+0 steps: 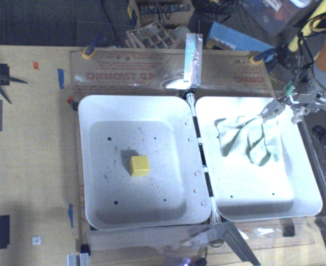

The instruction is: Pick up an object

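Camera view: fingers [274,108] pinch the pale green cloth [249,139] at its 1 o'clock corner; lift vertically until the cloth clears the right bin [307,204].

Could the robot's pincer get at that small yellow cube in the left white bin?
Probably yes: the small yellow cube sits alone on the left white bin's open floor; the pincer must cross from the right.

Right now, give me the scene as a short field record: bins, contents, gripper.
left bin: holds one small yellow block, near its middle
right bin: holds a crumpled pale green cloth, in its upper half
gripper: at the right bin's upper right, by the cloth's raised corner
grasp: unclear; too blurred to tell whether cloth is pinched
arm: enters from the right
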`<state>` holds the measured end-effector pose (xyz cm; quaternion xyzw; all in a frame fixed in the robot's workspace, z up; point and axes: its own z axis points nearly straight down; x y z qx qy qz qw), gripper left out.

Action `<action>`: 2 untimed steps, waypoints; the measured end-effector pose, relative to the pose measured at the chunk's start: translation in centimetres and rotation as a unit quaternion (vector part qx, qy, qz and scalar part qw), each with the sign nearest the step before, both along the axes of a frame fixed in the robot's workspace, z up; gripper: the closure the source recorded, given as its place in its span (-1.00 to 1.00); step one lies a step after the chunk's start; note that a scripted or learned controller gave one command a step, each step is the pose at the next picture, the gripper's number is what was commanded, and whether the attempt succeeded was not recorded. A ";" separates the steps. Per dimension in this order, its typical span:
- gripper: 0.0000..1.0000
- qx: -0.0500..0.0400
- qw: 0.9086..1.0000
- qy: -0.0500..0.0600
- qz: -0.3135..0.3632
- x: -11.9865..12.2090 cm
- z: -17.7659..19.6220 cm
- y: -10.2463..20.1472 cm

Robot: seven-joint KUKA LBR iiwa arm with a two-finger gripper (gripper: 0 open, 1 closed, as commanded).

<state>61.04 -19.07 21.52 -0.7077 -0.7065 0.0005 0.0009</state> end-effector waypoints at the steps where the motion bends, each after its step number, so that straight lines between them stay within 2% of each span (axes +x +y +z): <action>1: -1.00 -0.001 0.996 -0.003 0.086 -3.5 -12.0 2.3; 2: -1.00 0.009 0.998 -0.007 -0.067 -2.6 -12.4 -1.3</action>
